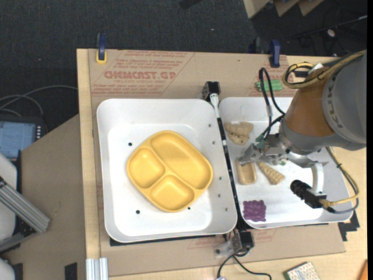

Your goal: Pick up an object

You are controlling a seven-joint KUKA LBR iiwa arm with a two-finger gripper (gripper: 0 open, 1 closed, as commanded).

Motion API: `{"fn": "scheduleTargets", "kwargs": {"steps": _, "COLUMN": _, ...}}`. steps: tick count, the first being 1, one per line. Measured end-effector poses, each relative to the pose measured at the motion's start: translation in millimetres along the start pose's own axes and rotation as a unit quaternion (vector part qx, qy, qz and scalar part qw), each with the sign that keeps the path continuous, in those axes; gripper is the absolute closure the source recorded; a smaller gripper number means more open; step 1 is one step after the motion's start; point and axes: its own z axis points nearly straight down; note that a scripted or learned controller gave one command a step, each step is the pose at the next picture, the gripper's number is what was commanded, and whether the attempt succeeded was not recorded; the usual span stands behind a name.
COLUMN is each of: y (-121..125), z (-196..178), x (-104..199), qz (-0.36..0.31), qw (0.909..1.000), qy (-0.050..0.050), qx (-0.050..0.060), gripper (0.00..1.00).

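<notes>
So the arm (pixel 326 107) is reaching over the right bin (pixel 332 212), and the gripper (pixel 259 152) is down low near that bin's left wall, in among a little cluster of objects. Can't honestly tell how the fingers are set: the wrist and some cables cover most of them, and all I get is grey metal bits poking out toward the left. Nothing visibly sits between them, so I wouldn't call anything grabbed.

What's in the right bin: a pale lumpy piece (pixel 238 132) toward the back-left corner, a tan block (pixel 247 173) just under the gripper near the left wall, a ridged cone (pixel 271 172) right beside it, and a purple piece (pixel 254 210) near the front-left corner, well apart from the gripper. The block and the cone are the nearest candidates, both look like they're lying flat on the bin floor.

The left bin (pixel 111 174) has a yellow tray (pixel 169 171) with three compartments sitting around its middle, untouched as far as I can see.

My read on progress: the approach is done, the gripper is down at object level, but the actual pick isn't. What's left is closing on something (probably the block or cone, just guessing from how close they are) and lifting it clear of the bin. With things this bunched up, I could see it nudging one instead of getting hold of it.
</notes>
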Motion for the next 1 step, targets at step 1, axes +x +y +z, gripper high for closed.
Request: {"fn": "scheduleTargets", "kwargs": {"steps": 1, "y": 0.2, "z": -12.3, "x": -1.8, "qz": 0.003, "qw": 1.0, "qy": 0.001, "qx": -0.002, "gripper": 1.0}}
